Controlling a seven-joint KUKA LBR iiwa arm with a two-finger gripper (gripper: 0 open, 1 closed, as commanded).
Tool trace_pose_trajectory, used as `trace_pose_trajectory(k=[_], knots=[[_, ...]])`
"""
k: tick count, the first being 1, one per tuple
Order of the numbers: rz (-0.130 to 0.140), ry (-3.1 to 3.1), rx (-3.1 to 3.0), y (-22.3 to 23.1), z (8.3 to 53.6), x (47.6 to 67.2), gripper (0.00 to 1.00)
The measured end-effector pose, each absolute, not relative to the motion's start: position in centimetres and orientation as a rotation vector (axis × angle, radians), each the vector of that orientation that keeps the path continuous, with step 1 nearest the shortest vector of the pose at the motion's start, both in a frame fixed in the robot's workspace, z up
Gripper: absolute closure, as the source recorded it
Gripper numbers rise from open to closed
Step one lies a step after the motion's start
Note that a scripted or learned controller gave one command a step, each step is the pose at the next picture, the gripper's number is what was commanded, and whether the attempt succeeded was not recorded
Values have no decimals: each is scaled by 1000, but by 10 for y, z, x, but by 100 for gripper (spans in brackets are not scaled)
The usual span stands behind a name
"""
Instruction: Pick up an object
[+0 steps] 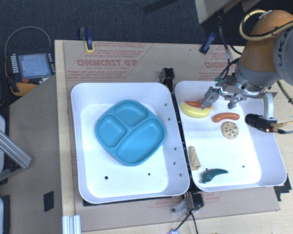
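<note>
Arm: the grey KUKA arm with its orange band reaches in from the right, over the upper part of the right bin (268,174).
Gripper: the gripper (221,97) hangs above the far end of the right bin; its two fingers are spread apart with nothing between them.
Banana: a yellow banana (195,111) lies in the right bin, just beside the left finger, with a red chili pepper (193,103) touching its upper edge.
Sausage: a reddish sausage (226,116) lies right of the banana.
Cookie: a round cookie (229,129) sits just below the sausage.
Near side: a tan cone-like piece (194,157) lies by the left wall; a dark green pepper (213,174) lies near it.
Left bin: the left bin (88,179) holds a blue divided plate (131,131).
</note>
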State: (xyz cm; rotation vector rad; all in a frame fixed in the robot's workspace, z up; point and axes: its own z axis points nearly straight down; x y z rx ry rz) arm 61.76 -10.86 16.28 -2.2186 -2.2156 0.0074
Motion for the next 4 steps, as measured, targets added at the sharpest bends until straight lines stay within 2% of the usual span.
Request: trace_pose_trajectory(k=[1,2,3,4], knots=[[3,-2218,-2218,-109,105,626,0],[-16,-2226,-2223,-107,92,631,0],[-21,-2232,-2229,-108,105,633,100],[-6,-2226,-2225,-111,168,628,100]])
